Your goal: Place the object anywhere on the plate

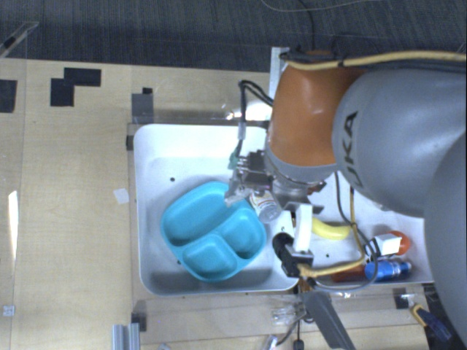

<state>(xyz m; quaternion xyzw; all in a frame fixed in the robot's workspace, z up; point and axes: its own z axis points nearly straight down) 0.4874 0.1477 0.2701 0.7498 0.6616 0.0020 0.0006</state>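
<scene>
A blue plate (208,232) with three compartments lies in the left white bin (157,166), toward its front right. My gripper (244,184) hangs over the plate's far right rim, below the orange band of the arm (310,115). Just right of the plate's rim, a small pale round object (267,210) shows under the wrist. The wrist hides whether anything is held.
The arm covers most of the right bin. In the part that shows lie a yellow banana (330,230), a blue bottle-like item (388,270), an orange-and-white item (392,243) and a brown item (343,272). A cable (244,100) loops by the bins' divider.
</scene>
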